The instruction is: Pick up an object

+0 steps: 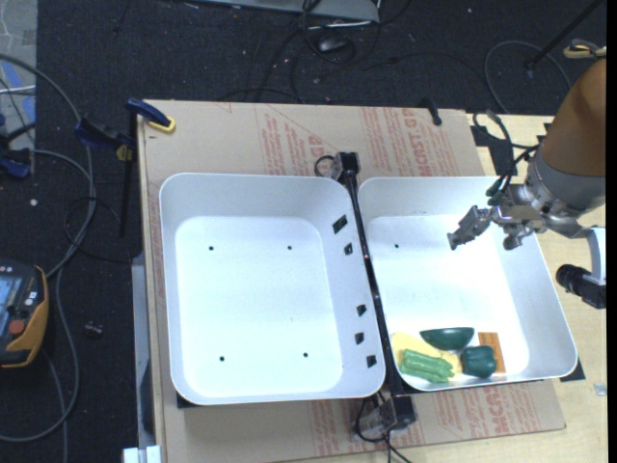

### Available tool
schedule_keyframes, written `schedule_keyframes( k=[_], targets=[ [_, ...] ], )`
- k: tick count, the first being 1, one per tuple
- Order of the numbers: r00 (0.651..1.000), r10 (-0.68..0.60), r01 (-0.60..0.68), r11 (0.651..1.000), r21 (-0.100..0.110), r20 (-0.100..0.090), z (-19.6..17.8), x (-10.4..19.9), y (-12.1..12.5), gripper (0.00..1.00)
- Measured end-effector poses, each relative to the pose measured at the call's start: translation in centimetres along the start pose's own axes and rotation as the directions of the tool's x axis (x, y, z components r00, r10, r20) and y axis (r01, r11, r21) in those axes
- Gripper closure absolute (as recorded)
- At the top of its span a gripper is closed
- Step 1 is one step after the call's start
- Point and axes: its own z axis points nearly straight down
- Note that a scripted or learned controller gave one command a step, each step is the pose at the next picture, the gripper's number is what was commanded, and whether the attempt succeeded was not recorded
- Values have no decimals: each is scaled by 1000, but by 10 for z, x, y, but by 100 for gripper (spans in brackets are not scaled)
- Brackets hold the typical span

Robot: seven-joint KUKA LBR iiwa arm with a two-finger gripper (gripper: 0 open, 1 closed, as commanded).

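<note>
Green knobbly plastic toy [425, 365] is lying in the right white bin's [549, 302] front corner, looking light and stiff; fingers [467, 230] hovering apart, grip across its middle.

Red printed lettering runs across the brown cardboard sheet [270, 133] under the two white bins, on its far strip and again along its near right edge, but it appears mirrored or upside down and too faint to read. No other legible text, label or number.
</note>
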Motion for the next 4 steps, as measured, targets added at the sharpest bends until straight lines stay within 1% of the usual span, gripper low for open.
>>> schedule_keyframes(
  k=[1, 2, 3, 4],
  targets=[
    [1000, -1, 1, 1000, 9, -2, 93, 40, -60, 0],
    [1000, 0, 0, 1000, 0, 0, 79, 39, -57, 100],
    [1000, 0, 0, 1000, 0, 0, 129, 58, -68, 100],
    [1000, 0, 0, 1000, -2, 0, 117, 58, -68, 100]
  ],
)
